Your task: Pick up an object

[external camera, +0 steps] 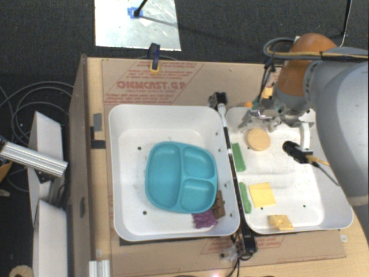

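— We are losing most of the arm (340,108) past the right edge, and it is covering the far right corner of the right bin (323,206).

— We are also struggling with the gripper (260,122): it is blending into the wrist hardware, too small for us to read.

— In the left bin (127,154), at its near rim, we are looking at a brown thing (219,206) against the blue plate (181,178), and we are failing to tell whether it is slipping under the plate's edge. The purple thing (203,219) beside it is blurring beyond naming.

— And the cable loops (23,105) are running off the left edge.
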